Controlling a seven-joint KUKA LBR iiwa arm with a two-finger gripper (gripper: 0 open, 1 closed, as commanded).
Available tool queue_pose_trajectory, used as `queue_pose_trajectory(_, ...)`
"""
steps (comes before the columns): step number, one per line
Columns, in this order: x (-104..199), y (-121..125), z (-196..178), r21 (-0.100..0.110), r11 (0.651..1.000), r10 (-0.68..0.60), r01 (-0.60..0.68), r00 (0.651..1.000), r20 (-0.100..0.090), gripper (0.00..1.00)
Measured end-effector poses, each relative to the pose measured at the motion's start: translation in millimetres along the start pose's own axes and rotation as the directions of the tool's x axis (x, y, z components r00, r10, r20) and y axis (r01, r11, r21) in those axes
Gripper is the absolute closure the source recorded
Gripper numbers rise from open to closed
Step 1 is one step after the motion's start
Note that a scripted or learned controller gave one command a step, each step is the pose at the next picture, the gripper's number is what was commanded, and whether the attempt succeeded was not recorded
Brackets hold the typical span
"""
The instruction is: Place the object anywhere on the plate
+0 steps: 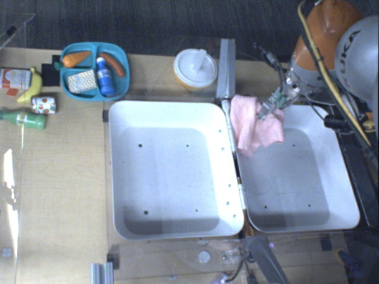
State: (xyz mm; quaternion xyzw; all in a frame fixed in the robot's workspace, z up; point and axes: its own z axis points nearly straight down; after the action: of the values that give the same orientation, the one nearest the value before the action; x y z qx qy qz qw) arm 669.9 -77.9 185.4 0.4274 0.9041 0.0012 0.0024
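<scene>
pink cloth (254,132) | white bins (172,112) | blue tray (121,58) | yellow banana (32,86)

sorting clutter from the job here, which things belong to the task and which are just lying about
Job: pink cloth at the right bin's left rim, gripper on it.
Lying about: blue divided tray, white lidded cup, banana, small can, green bottle.

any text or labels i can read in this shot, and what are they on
"KUKA", partly visible, on the grey arm housing.
Carton at the left edge: red and white print, too blurred to read.
Small can: patterned label, too small to read.
Blue bottle in the divided tray: label unreadable.
No text on the white bins, the pink cloth or the lidded cup.
</scene>
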Motion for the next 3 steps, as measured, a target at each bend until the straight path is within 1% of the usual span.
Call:
queue_pose_trajectory(1,0,3,-41,-0.001,1.000,-0.006,0.006,1.000,0.001,1.00)
queue_pose_trajectory(2,41,25,-50,-0.001,0.917,-0.399,0.399,0.917,0.000,1.00)
queue_pose_trajectory(3,87,53,-40,-0.002,0.687,-0.726,0.726,0.687,0.002,1.00)
